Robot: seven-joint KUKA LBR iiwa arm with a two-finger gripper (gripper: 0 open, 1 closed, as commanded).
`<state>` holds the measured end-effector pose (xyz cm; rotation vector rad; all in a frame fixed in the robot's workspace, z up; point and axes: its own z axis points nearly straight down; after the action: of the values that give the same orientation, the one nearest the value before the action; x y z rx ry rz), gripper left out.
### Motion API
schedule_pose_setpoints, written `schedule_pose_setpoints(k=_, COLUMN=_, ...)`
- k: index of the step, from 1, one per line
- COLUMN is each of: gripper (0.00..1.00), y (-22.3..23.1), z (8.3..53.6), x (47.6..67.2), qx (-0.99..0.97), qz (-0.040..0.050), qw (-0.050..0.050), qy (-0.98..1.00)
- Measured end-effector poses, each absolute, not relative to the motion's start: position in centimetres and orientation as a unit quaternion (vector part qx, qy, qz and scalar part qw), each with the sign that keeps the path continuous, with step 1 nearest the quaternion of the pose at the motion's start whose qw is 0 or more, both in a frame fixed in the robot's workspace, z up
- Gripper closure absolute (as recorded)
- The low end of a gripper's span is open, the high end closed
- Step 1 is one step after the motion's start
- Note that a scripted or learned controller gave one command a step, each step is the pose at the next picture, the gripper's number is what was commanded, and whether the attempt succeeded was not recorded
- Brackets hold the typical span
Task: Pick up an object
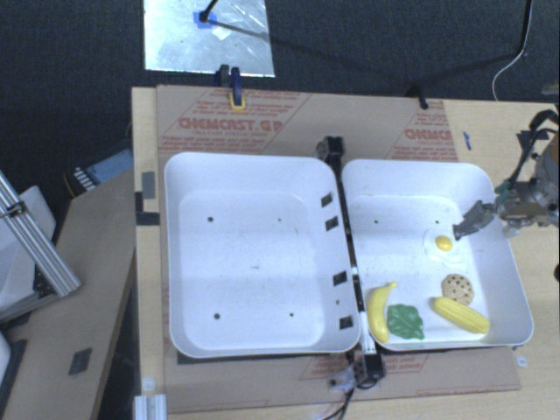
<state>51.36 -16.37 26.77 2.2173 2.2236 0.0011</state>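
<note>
My two-finger gripper (466,222) reaches in from the right over the right-hand shallow white plastic bin (385,178), its grey fingers pointing down and leftward. How wide my jaws stand I cannot tell from this angle; nothing shows between them.

Just below and a little left of my fingertips lies a small fried egg toy, white with a round yellow yolk (443,244), on the bin floor, near my tips but apart from them. Further below me sits a round tan cookie with dark chips (457,288), and touching its lower edge a yellow corn cob (461,315) lying slantwise. Down and to my left, near the bin's front corner, a curved yellow banana (378,311) stands beside a flat green leafy piece (405,322), the two touching.

Well to my left is the other shallow white bin (184,234).
</note>
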Motion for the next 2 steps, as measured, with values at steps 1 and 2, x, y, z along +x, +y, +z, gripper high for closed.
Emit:
schedule_pose_setpoints(k=1, gripper=0.0, y=-10.9, z=42.4, x=48.8, qx=0.703, qz=0.0072, qw=0.008, qy=0.711)
schedule_pose_setpoints(k=2, gripper=0.0, y=-3.5, z=54.3, x=48.7, qx=0.702, qz=0.0067, qw=0.006, qy=0.712)
